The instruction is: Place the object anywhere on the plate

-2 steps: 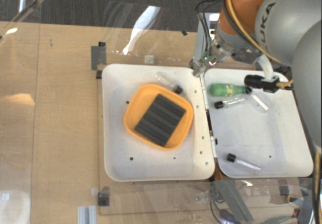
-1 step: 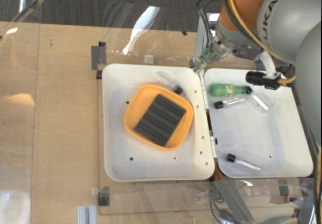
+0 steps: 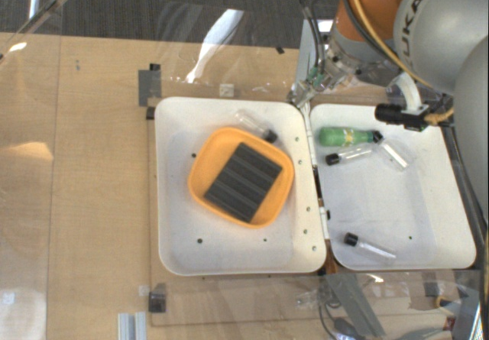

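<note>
- From my seat, the wooden surface (image 3: 84,178) stretches bare far to the left of the end effector (image 3: 315,80), with plenty of free room there.
- The left bin (image 3: 172,208) sits down and left of the end effector; its inner rim touches the right bin's along the middle seam.
- In the left bin lies the orange plate (image 3: 200,170), turned like a diamond, with a dark ribbed block (image 3: 243,182) on it, long axis running from lower left to upper right. White floor shows around the plate on all sides, widest toward the near edge.
- A clear tube with a black cap (image 3: 263,132) lies just at the plate's upper corner.
- The end effector hovers over the far end of the seam between bins; I cannot tell how it stands.
- Below and right of it, in the right bin (image 3: 428,247), a green bottle (image 3: 345,136) lies on its side, long axis left to right, cap toward the right.
- Just beneath the bottle lies a tube (image 3: 348,153); another tube (image 3: 368,247) lies near the front edge.
</note>
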Controlling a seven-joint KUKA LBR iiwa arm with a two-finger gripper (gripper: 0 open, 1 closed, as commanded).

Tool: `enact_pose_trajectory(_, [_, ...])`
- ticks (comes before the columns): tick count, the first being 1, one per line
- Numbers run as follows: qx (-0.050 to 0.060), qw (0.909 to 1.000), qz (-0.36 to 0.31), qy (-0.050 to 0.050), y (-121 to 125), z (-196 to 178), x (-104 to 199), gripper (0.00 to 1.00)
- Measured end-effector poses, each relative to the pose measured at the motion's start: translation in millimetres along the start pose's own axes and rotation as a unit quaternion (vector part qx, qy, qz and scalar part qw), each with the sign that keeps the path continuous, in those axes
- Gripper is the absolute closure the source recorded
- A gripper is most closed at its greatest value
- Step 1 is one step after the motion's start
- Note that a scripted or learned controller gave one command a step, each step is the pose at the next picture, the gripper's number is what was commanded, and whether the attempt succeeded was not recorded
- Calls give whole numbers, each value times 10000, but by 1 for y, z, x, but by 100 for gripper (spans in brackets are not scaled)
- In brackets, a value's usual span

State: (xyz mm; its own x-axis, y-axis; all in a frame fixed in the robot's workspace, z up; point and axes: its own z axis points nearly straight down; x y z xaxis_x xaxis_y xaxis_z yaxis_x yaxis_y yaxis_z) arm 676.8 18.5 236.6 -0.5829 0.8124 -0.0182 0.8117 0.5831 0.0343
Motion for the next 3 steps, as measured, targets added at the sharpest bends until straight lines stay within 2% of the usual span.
enact_pose_trajectory(1, [146,9993,-337,79,-21,50,-14,100])
enact_pose_trajectory(3, [73,9993,-367,40,-15,25,-14,100])
